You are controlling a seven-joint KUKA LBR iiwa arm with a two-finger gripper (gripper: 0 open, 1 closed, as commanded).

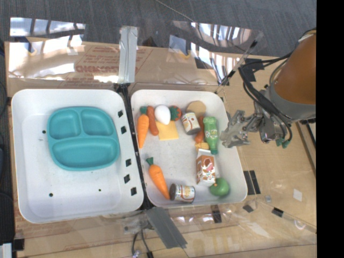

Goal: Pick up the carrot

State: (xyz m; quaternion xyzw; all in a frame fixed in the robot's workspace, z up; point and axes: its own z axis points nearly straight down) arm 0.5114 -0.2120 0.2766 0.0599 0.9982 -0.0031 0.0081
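Note:
Three carrots lie in the right bin. One orange carrot rests along the left wall with its green top pointing away. A darker one lies right beside it. The third carrot lies in the front left part, green top toward the bin's middle. My gripper hovers just outside the bin's right rim, beside a green bottle. Its fingers are spread open and hold nothing. All the carrots are well to its left.
The right bin also holds a white egg, a yellow cheese slice, two cans, a juice carton and a green fruit. A teal divided plate sits in the left bin.

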